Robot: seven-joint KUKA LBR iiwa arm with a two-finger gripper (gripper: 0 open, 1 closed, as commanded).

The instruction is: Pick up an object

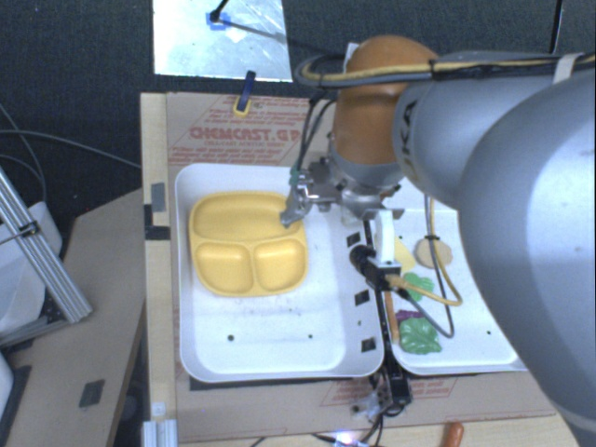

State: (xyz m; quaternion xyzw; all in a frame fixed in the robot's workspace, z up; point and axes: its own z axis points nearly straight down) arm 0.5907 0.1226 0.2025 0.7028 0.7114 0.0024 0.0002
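Note:
A yellow divided plate (pixel 247 243) with three compartments lies in the left white bin (pixel 279 347), toward its back left. My gripper (pixel 296 205) hangs over the plate's right back rim, close to it or touching it. In the right bin (pixel 484 347) lie a green leafy toy (pixel 421 340), a purple piece (pixel 408 314), a pale round disc (pixel 432 250) and a thin orange stick (pixel 392 319). The arm's big grey body hides most of the right bin.
The bins rest on a brown cardboard sheet (pixel 233 133) on the bench. A small blue and yellow item (pixel 245 94) lies on the cardboard behind the left bin. A metal frame (pixel 37 250) stands at the far left.

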